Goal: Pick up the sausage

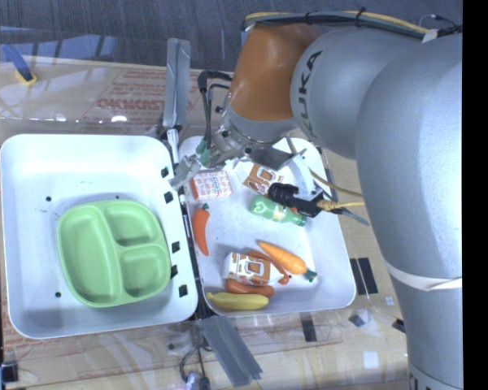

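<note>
One grey arm [374, 120] reaches down over the right bin [329, 287].

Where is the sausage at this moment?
The sausage lies in the right bin, near its front edge, between the small carton and the banana.

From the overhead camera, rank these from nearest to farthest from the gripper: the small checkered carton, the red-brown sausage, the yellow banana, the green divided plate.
Gripper sits at the right bin's upper-left corner.
1. Small checkered carton, just below the gripper.
2. Red-brown sausage, near the right bin's front edge.
3. Yellow banana, just in front of the sausage; these two are nearly level.

Green divided plate, in the left bin: too close to the sausage to rank.
</note>
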Controlling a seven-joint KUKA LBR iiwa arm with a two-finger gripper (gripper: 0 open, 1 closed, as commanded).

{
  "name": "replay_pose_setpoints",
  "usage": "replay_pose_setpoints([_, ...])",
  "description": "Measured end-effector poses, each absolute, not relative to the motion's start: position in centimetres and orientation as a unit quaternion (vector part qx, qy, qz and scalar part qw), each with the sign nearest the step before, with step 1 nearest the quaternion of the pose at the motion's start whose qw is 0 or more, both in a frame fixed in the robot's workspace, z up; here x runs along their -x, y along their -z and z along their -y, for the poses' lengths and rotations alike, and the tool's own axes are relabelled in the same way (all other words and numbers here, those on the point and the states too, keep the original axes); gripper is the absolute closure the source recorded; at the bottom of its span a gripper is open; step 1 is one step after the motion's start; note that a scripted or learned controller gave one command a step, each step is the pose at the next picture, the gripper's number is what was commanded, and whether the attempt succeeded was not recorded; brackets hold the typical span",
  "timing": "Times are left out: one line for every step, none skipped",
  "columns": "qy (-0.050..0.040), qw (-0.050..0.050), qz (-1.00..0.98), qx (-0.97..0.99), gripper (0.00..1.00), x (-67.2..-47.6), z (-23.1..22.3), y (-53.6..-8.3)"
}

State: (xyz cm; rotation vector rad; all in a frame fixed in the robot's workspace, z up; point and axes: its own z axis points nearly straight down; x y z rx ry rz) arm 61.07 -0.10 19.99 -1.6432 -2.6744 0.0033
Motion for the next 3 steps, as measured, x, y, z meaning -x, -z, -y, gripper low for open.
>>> replay_pose_setpoints([-0.0010,0.002,0.915,0.404,0.00,-53.2,-3.9,-19.1])
replay_pose_setpoints([-0.0009,0.002,0.933,0.359,0.00,-52.5,5.3,-19.1])
replay_pose_setpoints([-0.0004,0.002,0.953,0.303,0.00,-47.8,0.3,-19.2])
